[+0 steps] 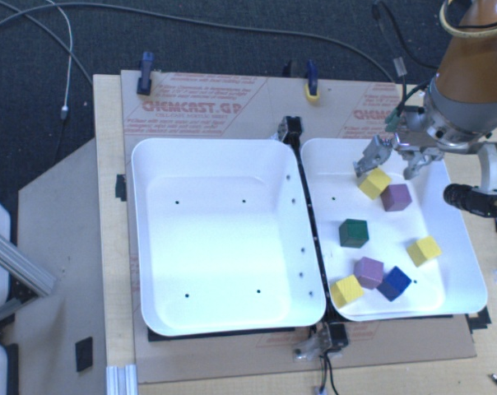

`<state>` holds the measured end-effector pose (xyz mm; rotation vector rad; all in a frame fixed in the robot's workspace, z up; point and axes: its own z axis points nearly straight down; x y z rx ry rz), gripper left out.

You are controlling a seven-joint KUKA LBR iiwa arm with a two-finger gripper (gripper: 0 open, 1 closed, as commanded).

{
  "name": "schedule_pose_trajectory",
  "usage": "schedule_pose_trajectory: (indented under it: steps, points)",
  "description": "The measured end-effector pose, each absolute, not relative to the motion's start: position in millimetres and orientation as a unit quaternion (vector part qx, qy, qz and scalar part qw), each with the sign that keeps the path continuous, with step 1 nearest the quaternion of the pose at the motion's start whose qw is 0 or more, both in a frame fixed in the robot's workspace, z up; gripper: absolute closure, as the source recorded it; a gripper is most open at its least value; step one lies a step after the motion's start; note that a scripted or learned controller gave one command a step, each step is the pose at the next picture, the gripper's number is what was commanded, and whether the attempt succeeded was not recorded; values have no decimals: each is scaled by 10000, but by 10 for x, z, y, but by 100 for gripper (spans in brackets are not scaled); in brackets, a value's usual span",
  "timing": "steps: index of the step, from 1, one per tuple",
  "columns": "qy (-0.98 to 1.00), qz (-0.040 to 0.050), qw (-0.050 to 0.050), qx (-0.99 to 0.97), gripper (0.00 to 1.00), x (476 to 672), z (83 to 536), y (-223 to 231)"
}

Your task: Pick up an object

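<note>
My gripper point(390, 164) hangs over the back of the right bin point(458, 253), its two fingers spread apart and open. Nothing sits between the fingers. Just below them lie a yellow block point(374, 183) and a purple block point(396, 197), side by side. Further forward in the same bin are a green block point(354, 233), a second yellow block point(424, 250), a second purple block point(369, 270), a blue block point(394, 283) and a third yellow block point(346, 290).
The left bin point(224, 237) stands beside the right one, sharing a dark divider edge point(308, 220). Clamps point(312, 82) hold the cardboard backing at the rear. A black fitting point(471, 198) juts in at the right bin's far side.
</note>
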<state>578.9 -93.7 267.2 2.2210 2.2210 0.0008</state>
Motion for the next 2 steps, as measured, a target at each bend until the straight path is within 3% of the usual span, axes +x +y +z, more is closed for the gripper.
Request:
schedule_pose_trajectory:
  steps: [1,2]
  points:
    - [7071,-37,-48,7071,0,5333,1272,-842]
    - [6797,15,21,7335,0,5791,1888,-1062]
